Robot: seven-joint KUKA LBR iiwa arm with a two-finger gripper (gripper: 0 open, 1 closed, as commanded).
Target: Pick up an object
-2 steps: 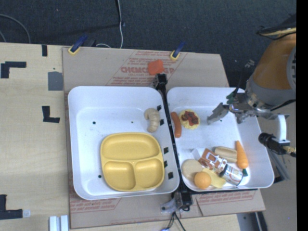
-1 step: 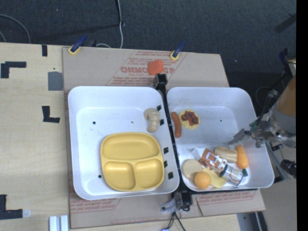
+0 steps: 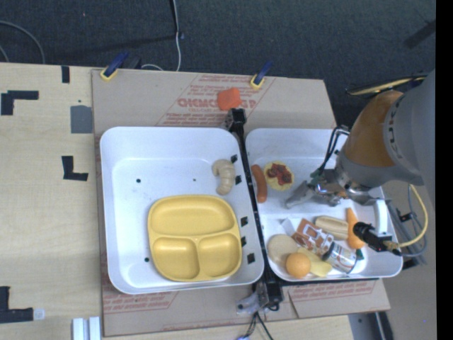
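End effector (image 3: 301,195) over right bin (image 3: 283,144) (toy food inside); cardboard (image 3: 205,101) lettering unreadable

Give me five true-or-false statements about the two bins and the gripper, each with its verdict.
1. The yellow divided plate lies in the left bin. True.
2. The mushroom lies in the right bin. False: it lies in the left bin, near the divider.
3. The gripper is over the right bin. True.
4. The orange sits on the yellow plate. False: it lies in the right bin.
5. The sausage lies beside the divider. True.
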